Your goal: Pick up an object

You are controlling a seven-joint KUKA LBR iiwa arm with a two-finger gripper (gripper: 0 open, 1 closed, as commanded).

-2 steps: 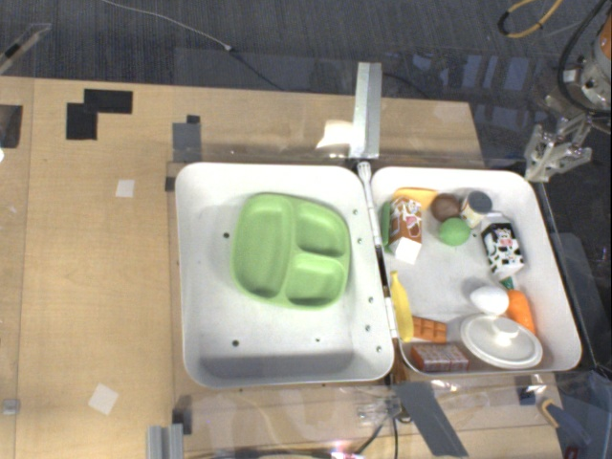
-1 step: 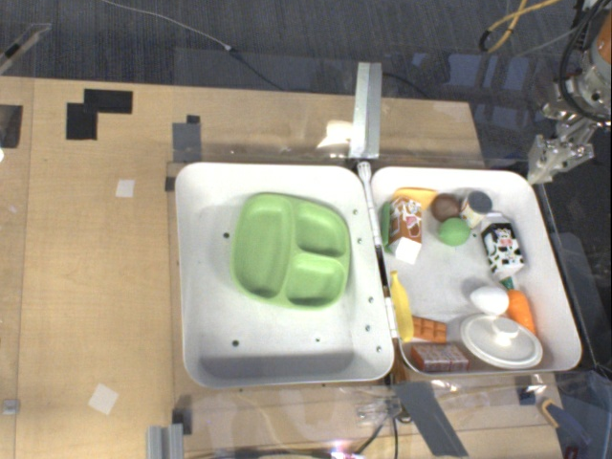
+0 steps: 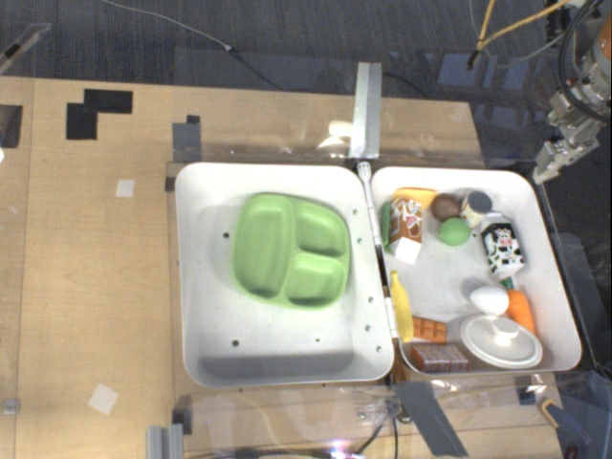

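The tool (image 3: 564, 151) hangs beyond the right bin (image 3: 550, 220), its grip state impossible to tell. Nothing looks picked; next it must descend over one item, perhaps the green ball (image 3: 454, 232).

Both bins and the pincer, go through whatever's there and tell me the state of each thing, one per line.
Pincer: raised beyond the right bin's far right corner, nothing seen in it.
Green divided tray: alone in the left bin, lying flat.
White bowl: right bin, near corner.
White egg: beside the carrot.
Green ball: loose, by the brown ball.
Cow-pattern carton: lying down.
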